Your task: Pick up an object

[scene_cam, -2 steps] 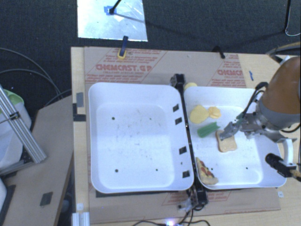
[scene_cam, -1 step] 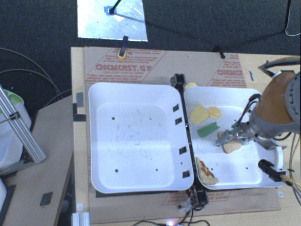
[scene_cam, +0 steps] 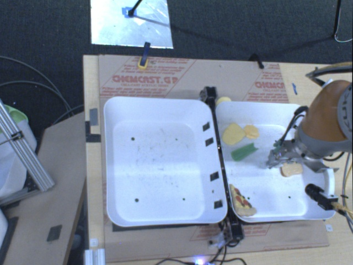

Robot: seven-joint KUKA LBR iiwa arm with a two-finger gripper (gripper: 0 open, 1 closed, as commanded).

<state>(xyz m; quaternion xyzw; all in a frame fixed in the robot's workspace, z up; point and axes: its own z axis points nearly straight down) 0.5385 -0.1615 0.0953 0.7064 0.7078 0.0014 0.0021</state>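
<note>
Figure legend. Overhead slanted view of the bench with two shallow white bins side by side. The claw sits low inside the right bin, in its right half, with the grey wrist and the orange band of the arm rising to its right and slightly above it in the view. The arm enters over the bin's right rim, so that rim lies close behind the claw, while the bin's bare floor opens below it and to its lower left. Whether the claw's tips are apart or together cannot be told at this size; nothing is seen between them.

Objects, placed from the claw: a tan bread-like piece lies just beside it, to the lower right, partly under the wrist. A green piece lies near it on the left, tilted. Beyond that, up and to the left, are a yellow piece and a smaller orange-yellow piece, the two touching or nearly so. A pizza-slice-like piece lies well apart, down and to the left, against the bin's left wall near the lower corner.

The left bin lies well apart to the claw's left, across the dark divider with its clips. Both bins rest on a brown printed board.
</note>
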